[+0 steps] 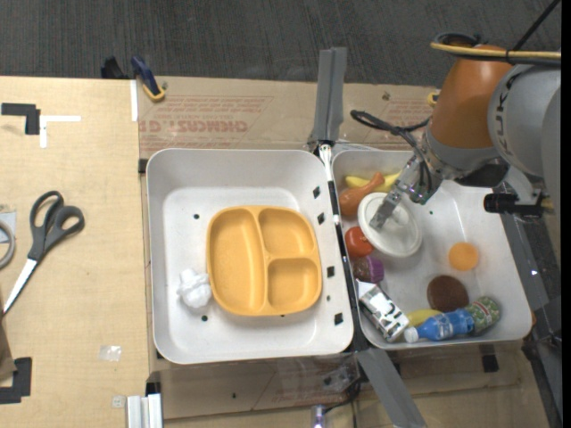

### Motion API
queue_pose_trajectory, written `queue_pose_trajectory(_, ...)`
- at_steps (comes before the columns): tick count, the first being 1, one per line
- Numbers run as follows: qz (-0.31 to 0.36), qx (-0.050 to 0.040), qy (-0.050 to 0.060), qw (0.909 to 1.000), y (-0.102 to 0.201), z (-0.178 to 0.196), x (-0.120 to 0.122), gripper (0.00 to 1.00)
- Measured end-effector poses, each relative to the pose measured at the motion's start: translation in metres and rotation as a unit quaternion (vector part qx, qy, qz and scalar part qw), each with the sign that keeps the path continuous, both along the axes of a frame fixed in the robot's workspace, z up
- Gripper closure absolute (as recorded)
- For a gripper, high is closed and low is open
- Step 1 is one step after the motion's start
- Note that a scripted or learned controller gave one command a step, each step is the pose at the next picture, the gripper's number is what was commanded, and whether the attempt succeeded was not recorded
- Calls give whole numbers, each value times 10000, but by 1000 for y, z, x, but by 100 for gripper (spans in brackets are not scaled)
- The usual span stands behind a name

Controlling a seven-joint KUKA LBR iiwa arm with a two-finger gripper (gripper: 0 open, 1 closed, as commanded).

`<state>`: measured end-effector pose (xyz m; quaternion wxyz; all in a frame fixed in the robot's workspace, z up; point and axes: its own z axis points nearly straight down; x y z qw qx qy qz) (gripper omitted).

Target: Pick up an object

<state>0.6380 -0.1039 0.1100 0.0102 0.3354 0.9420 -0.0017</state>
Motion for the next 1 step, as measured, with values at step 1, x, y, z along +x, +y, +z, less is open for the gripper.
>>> queue_pose_trajectory(1, -240, 9, -102, 9997, -16, -1, -83, 0)
